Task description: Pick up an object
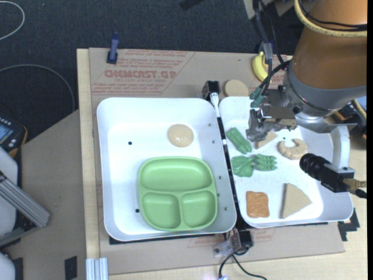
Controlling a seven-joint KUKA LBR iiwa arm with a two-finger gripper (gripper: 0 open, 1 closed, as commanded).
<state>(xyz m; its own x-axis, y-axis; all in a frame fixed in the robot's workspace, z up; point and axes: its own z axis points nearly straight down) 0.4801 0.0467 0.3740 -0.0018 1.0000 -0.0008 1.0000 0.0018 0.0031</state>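
Red print runs across the brown cardboard sheet (145,69) that lies on the bench behind the two bins. Its large line reads "CHEMCAST GP", with the last letters partly faint. Above and below that line sit smaller rows of red lettering, too small and blurred to make out. More faint red print shows on the cardboard at the front edge, also unreadable.

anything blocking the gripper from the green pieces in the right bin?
Nothing visible. The gripper sits low in the right bin, just right of the green pickle-shaped piece, with bare bin floor between them. The leafy green piece lies just below, also uncovered.
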